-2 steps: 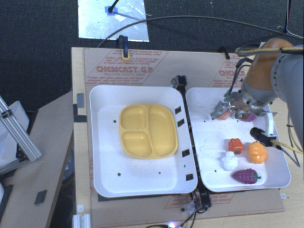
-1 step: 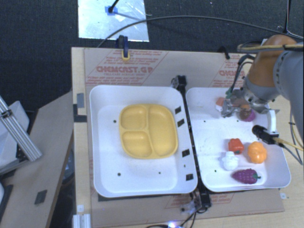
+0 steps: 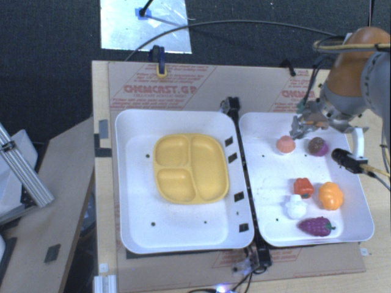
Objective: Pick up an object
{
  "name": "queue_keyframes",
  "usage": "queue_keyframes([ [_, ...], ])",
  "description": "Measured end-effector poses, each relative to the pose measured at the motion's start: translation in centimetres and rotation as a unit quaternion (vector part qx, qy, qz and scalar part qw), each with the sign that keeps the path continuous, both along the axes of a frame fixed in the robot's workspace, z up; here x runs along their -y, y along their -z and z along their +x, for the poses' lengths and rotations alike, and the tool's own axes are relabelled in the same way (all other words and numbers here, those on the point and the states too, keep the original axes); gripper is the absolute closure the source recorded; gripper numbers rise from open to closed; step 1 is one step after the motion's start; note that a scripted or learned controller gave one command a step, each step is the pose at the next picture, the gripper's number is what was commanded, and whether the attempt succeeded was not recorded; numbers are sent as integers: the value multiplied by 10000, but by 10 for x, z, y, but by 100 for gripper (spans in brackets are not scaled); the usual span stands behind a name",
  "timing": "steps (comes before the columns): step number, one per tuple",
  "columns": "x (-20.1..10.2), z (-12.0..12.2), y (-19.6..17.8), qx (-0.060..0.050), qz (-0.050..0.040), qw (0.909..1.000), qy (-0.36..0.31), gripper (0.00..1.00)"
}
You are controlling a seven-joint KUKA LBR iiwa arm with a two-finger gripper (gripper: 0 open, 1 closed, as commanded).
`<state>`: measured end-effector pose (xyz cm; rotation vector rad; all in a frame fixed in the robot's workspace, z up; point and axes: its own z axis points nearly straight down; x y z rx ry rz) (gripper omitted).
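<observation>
Tabletop [image 3: 153,84] carries two shallow white bins side by side.

Left bin [image 3: 131,163]: one yellow divided plate [image 3: 190,167] lying flat near the middle, three compartments, nothing in them.

Right bin [image 3: 269,176]: six small toy foods.
- Pink peach-like ball [image 3: 285,144] in the far part of the bin.
- Dark reddish-brown round piece [image 3: 317,146] just to the right of the pink ball, apart from it.
- Red pepper [image 3: 303,187] nearer the camera, with an orange pumpkin-like piece [image 3: 330,196] just beside it on the right.
- White piece [image 3: 295,207] just below the red pepper, seemingly touching it.
- Purple grape bunch [image 3: 316,226] lying near the front rim of the bin.

Arm [image 3: 360,72] reaches in from the right over the far corner of the right bin. Claw [image 3: 299,129] is low over the bin, tips pointing down and to the left. The pink ball sits just below and to the left of the tips, very close; contact cannot be judged. Nothing is seen between the fingers. How far the fingers are apart cannot be made out; they are small and blurred against the wrist hardware.

A black piece [image 3: 345,159] attached to the arm hangs over the right rim of the bin, right of the brown piece.
</observation>
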<state>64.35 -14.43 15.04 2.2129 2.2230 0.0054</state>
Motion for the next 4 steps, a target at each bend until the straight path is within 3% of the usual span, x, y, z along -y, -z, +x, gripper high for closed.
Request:
queue_keyframes([
  [2,1,-5,-98,3,-3,10000,-5,100],
  [4,-99,-41,-101,-34,11,10000,-18,100],
])
